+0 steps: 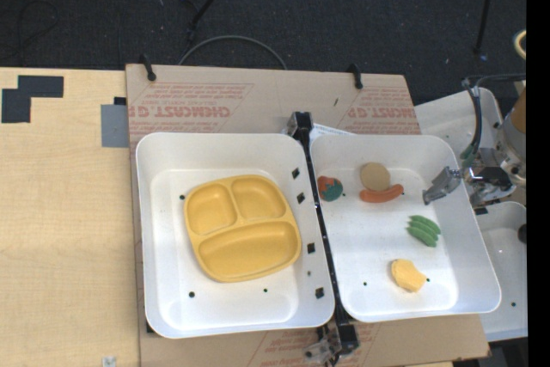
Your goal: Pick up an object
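You saw the green pod, bumpy and matte, lying in the right bin, just below and apart from the gripper; whether it was open you could not tell. A glossy yellow tray sat in the left bin

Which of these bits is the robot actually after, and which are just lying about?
For the job, in the right bin: orange sausage, tan round piece, green pods, yellow lump, red-green piece; gripper.

Lying about: yellow divided plate, left bin.
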